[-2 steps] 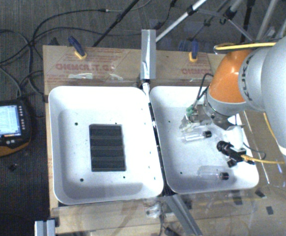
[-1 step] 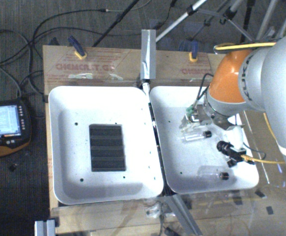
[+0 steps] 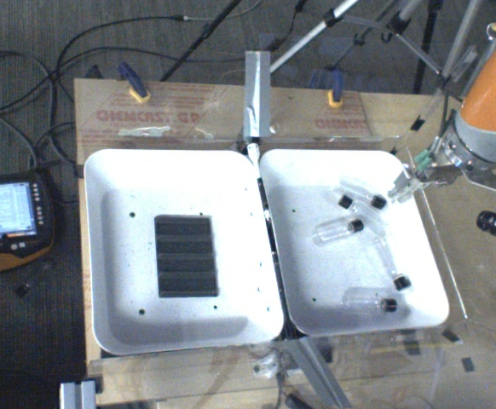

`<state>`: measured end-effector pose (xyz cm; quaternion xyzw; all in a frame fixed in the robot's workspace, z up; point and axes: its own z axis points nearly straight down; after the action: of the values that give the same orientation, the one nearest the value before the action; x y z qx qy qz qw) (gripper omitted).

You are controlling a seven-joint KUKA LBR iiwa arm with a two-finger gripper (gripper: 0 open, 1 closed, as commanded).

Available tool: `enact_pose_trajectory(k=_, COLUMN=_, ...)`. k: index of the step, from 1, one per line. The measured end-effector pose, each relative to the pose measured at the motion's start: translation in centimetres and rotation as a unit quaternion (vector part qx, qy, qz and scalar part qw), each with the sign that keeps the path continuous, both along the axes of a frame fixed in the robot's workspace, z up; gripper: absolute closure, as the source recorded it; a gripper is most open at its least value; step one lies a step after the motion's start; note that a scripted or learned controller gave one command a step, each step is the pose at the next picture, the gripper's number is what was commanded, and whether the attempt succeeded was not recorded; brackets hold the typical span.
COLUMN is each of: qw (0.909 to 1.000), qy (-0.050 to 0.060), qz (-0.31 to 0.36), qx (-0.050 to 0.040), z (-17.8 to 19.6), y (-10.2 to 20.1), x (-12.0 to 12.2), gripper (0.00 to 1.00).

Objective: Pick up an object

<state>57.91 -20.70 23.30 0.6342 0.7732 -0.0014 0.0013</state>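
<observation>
The gripper (image 3: pixel 412 180), jaw state unclear, hangs over the right bin's (image 3: pixel 316 309) far right rim; clear black-capped vials (image 3: pixel 340 229) lie inside.

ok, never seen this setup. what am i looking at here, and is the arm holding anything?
One camera, fixed above a bench, looks down at a slant. The bench bears two shallow white bins side by side. The left bin has a black ridged block lying flat in it. The right bin has several clear vials with black caps, lying on their sides and scattered; one is near the middle, another near the front edge.

The machine is a robot arm, grey with an orange band, reaching in from the right. Its gripper sits over the right bin's far right corner, above the vials. I see nothing between its fingers, so I would not say it holds anything yet. The box with a screen on the floor at left looks like the arm's hand controller.
</observation>
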Motion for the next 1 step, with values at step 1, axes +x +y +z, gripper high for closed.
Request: enact_pose_trajectory(k=1, qw=0.9993, qy=-0.001, qz=0.036, qx=0.0014, z=-13.84, y=5.20, x=1.17, gripper=0.00)
